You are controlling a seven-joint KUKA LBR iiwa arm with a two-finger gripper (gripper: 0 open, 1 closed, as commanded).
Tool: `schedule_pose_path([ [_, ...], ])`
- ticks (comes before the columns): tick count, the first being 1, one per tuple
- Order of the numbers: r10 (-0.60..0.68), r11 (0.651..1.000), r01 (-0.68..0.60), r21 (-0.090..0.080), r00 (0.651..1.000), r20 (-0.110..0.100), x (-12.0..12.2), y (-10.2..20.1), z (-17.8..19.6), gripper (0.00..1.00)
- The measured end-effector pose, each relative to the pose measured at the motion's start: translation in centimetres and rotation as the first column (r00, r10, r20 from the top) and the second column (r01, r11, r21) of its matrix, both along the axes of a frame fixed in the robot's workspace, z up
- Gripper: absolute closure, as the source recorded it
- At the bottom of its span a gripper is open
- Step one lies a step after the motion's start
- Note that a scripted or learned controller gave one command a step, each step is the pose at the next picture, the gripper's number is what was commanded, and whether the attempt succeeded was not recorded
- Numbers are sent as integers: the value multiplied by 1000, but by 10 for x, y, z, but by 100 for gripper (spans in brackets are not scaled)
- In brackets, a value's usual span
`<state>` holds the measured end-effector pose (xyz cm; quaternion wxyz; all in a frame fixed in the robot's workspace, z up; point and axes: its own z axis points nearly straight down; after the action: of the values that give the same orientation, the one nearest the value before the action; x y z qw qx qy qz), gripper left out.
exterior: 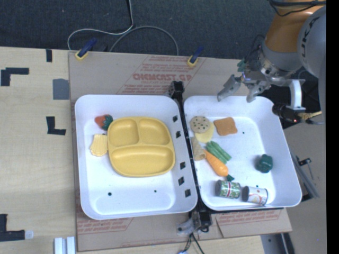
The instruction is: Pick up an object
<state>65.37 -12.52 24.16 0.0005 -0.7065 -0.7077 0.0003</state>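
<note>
Carrot [216, 164], just right of the bins' shared rim, looks light, stiff and smooth; best pinched across its middle. The end effector [239, 90] hovers open, holding nothing.

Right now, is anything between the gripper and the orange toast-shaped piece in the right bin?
Nothing visible. The gripper, fingers open, hangs above the right bin's far rim; the toast piece lies apart from the cookie.

Grey arm [312, 30], orange band, black cables.

A robot lab: taped bench [32, 142], clamped cardboard [153, 75], trailing cable [127, 15].
</note>
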Motion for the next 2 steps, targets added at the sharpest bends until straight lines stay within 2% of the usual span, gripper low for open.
schedule_pose_path([
  [1,-4,1000,4,-4,1000,2,-15,-38,-164,0],
  [2,1,1000,-1,0,1000,4,4,-43,-155,0],
])
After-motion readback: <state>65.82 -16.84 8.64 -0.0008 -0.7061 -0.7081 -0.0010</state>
